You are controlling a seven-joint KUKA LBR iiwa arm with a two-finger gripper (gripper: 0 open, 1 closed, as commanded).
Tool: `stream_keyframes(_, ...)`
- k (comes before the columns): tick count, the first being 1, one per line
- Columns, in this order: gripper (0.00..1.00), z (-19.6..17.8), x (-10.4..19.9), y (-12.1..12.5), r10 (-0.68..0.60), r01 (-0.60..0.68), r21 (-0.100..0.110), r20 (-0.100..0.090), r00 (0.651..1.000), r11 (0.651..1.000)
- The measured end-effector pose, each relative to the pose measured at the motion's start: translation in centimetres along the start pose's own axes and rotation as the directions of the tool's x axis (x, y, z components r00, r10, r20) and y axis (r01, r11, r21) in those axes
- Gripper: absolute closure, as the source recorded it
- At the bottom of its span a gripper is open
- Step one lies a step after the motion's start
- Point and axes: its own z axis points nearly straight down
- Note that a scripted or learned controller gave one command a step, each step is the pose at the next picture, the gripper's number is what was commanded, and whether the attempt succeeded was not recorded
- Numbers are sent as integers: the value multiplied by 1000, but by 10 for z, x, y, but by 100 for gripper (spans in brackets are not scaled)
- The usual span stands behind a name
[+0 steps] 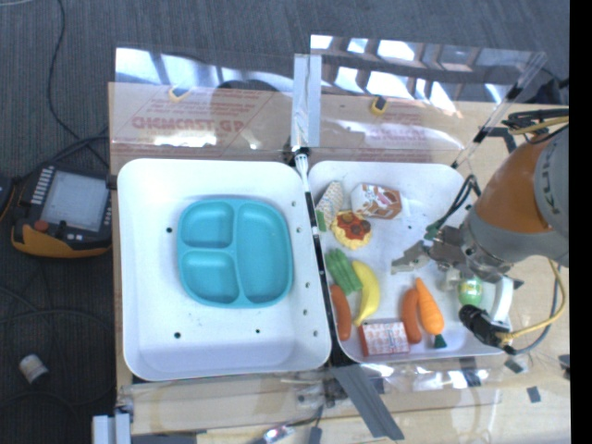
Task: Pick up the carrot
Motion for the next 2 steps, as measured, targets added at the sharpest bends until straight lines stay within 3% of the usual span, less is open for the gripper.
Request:
stream_keyframes(1, 0, 8, 2, -20, -46, 46, -17, 17, 999, 999)
stream_keyframes(2, 100, 0, -2, -20, -40, 40, -18, 26, 999, 999)
